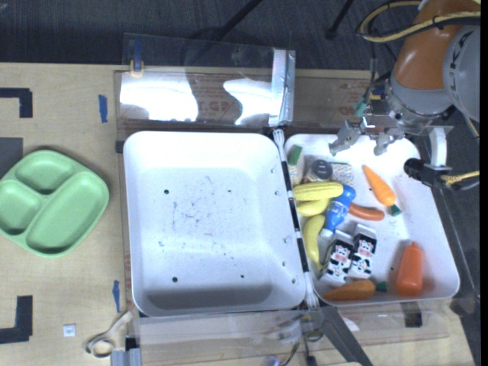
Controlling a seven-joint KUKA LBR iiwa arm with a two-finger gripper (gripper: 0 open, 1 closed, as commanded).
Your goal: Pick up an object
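Tool (367, 137) hangs over the far end of the right bin (446, 239), fingers spread wide — nothing between them. Below it lie a carrot (379, 184), a banana (317, 192) and a blue bottle (338, 208) — left bin (152, 155) beside, on the desk (69, 280).

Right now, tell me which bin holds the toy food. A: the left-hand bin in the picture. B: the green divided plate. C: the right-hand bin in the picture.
C: the banana, carrot and other toys lie in the right-hand bin, below the gripper.
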